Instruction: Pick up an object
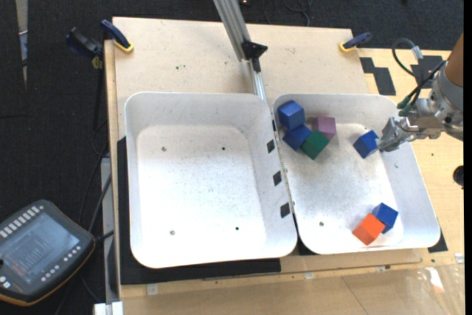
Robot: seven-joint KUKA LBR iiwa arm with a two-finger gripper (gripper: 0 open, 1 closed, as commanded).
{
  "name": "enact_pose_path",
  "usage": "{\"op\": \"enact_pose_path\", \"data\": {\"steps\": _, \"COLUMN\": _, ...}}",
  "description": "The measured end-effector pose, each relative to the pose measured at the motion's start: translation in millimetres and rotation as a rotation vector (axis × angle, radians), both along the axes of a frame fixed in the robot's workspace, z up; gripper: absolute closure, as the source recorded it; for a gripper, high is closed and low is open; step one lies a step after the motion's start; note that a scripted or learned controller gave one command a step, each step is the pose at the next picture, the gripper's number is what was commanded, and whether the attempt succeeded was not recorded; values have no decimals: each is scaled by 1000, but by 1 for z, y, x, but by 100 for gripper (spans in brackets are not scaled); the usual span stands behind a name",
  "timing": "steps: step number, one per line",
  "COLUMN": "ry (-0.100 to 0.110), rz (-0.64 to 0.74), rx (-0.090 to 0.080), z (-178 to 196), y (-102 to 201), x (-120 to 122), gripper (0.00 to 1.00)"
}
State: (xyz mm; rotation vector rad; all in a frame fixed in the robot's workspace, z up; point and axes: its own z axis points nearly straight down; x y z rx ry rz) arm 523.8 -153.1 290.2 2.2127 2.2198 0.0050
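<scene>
Camera view: my gripper [389, 139] sits low at the right bin's [413, 181] right wall, its tip right against a blue cube [365, 144]. Whether that cube is between my fingers or merely touched from the side, I cannot tell, nor how wide I am open.

Other candidates: a cluster near the divider, with two blue blocks [293, 123], a pink block [324, 127] and a green block [315, 145] touching one another, and an orange block [368, 229] pressed against another blue one [385, 216] at the near right corner. The left bin [147, 158] lies beyond.

My worry: if I am only beside the cube, closing would nudge it away or pinch a corner, and it would slip as I lift. The wall so near could also foul one finger.
</scene>
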Motion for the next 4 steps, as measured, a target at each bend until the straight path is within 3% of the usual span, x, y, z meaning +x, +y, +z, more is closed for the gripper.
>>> {"op": "enact_pose_path", "data": {"steps": 1, "ry": 5, "rz": 4, "rx": 2, "z": -7, "y": 50, "x": 30, "gripper": 100}}
{"op": "enact_pose_path", "data": {"steps": 2, "ry": 10, "rz": 5, "rx": 5, "z": -28, "y": 102, "x": 46, "gripper": 100}}
{"op": "enact_pose_path", "data": {"steps": 4, "ry": 5, "rz": 3, "rx": 3, "z": -30, "y": 189, "x": 81, "gripper": 100}}
